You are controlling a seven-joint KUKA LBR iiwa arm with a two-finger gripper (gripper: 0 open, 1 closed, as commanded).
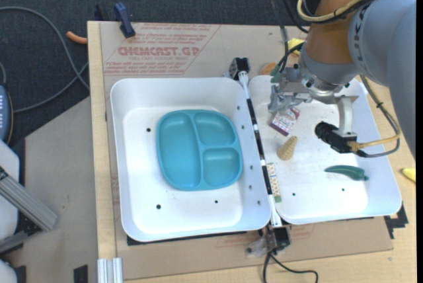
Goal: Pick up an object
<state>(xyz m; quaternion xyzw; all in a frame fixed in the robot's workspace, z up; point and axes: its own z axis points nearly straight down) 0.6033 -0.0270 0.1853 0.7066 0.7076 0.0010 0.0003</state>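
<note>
Materials and finishes at the bench.
Glossy white plastic bins [132, 209]; smooth matt teal plastic tray [198, 149]; printed brown cardboard sheet [158, 50]; rough tan cone [287, 148].

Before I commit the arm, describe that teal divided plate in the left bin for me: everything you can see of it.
The teal divided plastic plate is a rounded rectangle with three compartments: one long one along its left side and two smaller ones on its right. It looks smooth and matte, with nothing in any compartment. It lies flat, right way up and turned slightly askew, near the middle of the left shallow white bin, resting on the bin floor and clear of the walls.
</note>
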